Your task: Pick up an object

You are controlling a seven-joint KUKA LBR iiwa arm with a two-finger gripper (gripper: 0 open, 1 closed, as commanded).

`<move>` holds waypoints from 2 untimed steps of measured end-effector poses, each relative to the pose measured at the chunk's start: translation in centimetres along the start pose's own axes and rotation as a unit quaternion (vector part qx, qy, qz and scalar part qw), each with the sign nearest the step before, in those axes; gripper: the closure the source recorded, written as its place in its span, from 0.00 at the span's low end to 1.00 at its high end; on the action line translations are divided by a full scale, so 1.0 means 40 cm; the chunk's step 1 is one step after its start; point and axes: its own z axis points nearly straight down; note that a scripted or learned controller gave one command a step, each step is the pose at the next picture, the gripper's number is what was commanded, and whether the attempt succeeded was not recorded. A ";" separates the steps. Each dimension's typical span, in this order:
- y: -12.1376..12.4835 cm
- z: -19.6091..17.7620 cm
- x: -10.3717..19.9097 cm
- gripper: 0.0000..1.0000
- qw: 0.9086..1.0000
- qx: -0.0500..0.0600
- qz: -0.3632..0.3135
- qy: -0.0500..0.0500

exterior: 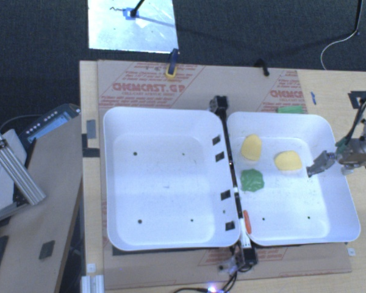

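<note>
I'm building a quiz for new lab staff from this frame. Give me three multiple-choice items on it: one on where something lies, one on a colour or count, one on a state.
1. Which bin holds the objects?
A. The left bin
B. The right bin
C. Both bins

2. How many yellow objects lie there?
A. One
B. Two
C. Four

3. Where is the gripper relative to the objects?
A. Lifting the green one
B. Pressing on a yellow one
C. Apart from all, by the bin's right rim

Answers:
1 B: the green object and both yellow ones lie in the right bin.
2 B: one yellow object sits near the divider, another to its right.
3 C: the gripper sits at the right rim, touching none.
</note>
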 end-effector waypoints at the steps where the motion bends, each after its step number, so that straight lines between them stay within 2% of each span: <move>1: 0.094 0.439 -0.065 0.00 1.000 0.002 0.001 0.000; 2: 0.310 0.417 0.027 0.00 1.000 -0.004 -0.004 0.000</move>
